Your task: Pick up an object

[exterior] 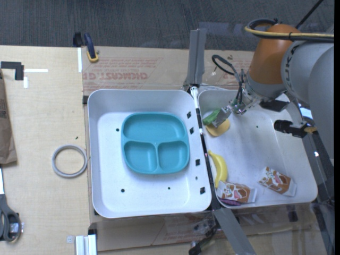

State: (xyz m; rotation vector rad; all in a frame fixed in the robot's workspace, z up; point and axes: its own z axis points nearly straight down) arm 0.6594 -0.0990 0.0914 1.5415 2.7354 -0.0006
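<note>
Because the arm reaches from the right, your claw sits low in the right bin, near its left wall, touching a green-and-yellow object. You cannot tell its grip state. A banana and two packets lie further down the wall.

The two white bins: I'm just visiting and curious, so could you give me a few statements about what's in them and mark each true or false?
1. A teal divided plate lies in the left bin. True.
2. The banana lies on the plate. False: it lies in the right bin, against its left wall.
3. Two snack packets sit near the right bin's front edge. True.
4. The end effector hangs over the left bin. False: it is over the right bin's back left corner, near a green and yellow object.
5. A tape ring lies on the bench outside the bins. True.
</note>
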